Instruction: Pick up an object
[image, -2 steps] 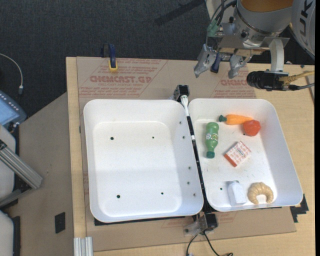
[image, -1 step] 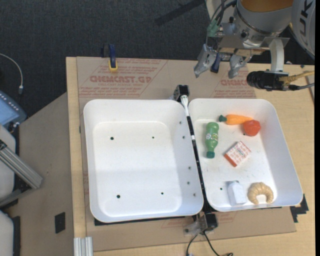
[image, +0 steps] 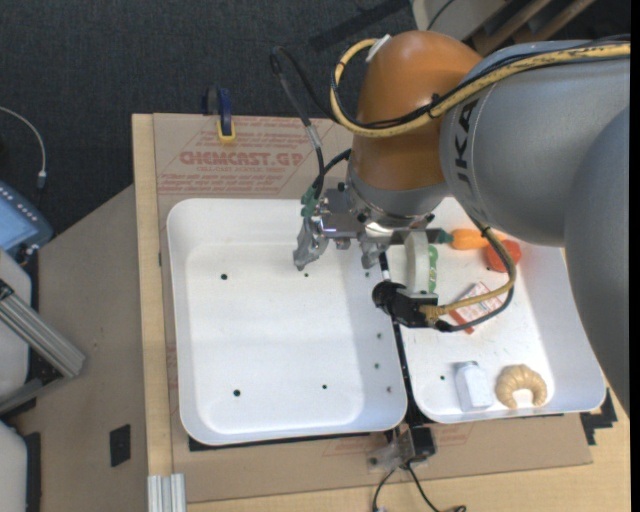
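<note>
Hanging over the far part of the left bin (image: 200, 300), my gripper (image: 305, 250) points down near that bin's right side; whether it is wide or narrow I cannot tell from this angle. My grey arm and orange band (image: 410, 100) cover much of the far right. Everything to pick lies in the right bin (image: 570, 350): a croissant (image: 522, 386) at the near edge, a small white block (image: 472, 383) just left of it, an orange piece (image: 466, 239) (carrot-like) on the far side, and a green-and-white packet (image: 424, 266) near the divider.
</note>
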